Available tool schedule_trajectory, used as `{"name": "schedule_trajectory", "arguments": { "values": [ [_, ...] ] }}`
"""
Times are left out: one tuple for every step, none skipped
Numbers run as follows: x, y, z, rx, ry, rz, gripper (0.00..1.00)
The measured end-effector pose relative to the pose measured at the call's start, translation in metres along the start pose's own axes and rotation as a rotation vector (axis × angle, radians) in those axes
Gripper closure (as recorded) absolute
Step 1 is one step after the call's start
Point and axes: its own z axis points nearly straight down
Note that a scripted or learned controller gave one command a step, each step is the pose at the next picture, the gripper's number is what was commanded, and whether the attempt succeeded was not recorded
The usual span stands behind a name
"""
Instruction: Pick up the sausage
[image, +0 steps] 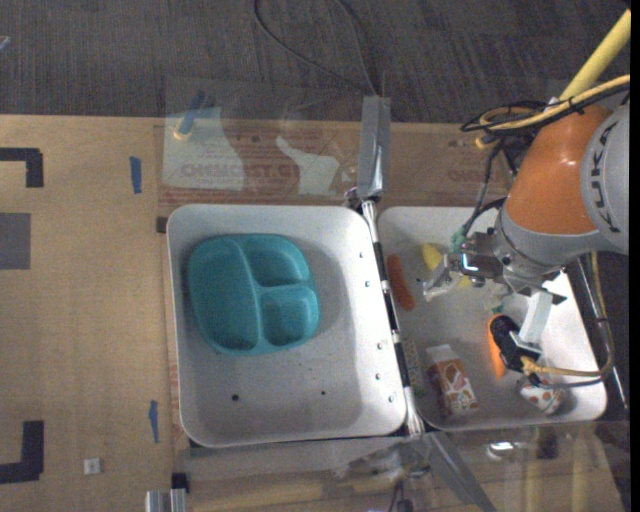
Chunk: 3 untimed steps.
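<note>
Sausage lies by left wall of right bin. Pincer hangs just right of sausage, not touching; can't tell if clenched. Small carton nearer front wall.

Grey arm, orange band, black KUKA lettering, yellow and black cables looped above wrist.

I see a moderately lit overhead picture with soft, even light and a slightly cool cast. The two white bins at the centre are the brightest areas, a little washed out, and faint shadows fall along their inner walls. A clear plastic sheet at upper centre shows pale glare. The dark floor along the top looks grainy. The whole frame is slightly soft, and fine detail is blurred.
</note>
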Motion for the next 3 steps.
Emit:
{"name": "schedule_trajectory", "arguments": {
  "values": [
    [0.043, 0.012, 0.000, -0.005, -0.002, -0.085, 0.00],
    [0.037, 0.031, -0.001, -0.006, -0.002, -0.175, 0.00],
    [0.048, 0.052, -0.001, -0.007, -0.003, -0.302, 0.00]
  ]
}}
